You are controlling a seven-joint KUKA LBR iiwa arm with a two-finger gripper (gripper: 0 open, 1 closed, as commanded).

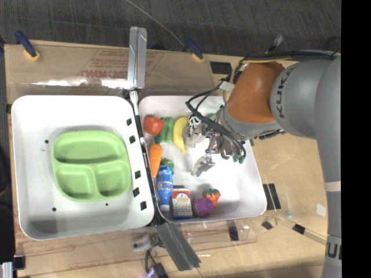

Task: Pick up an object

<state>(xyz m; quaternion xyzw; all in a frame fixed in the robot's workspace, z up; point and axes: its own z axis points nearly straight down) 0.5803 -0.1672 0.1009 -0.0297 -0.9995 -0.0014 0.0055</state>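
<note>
The right bin (249, 181) holds a row of toy foods along its left side. From back to front these are a red tomato (152, 124), a green vegetable (166, 130), a yellow banana (179, 134), an orange carrot (155, 158), a blue bottle (165, 182) and a small juice carton (181, 203). A purple piece (203, 207) and a red-orange piece (212, 196) lie at the front. My gripper (218, 160) hangs over the middle of this bin, just right of the banana. It is open, and nothing sits between its fingers (200, 167).
The left bin (29, 155) holds a green sectioned plate (90, 164). A metal divider (137, 51) stands between the bins at the back. The grey arm with its orange band (255, 94) comes in from the right above the right bin's back corner.
</note>
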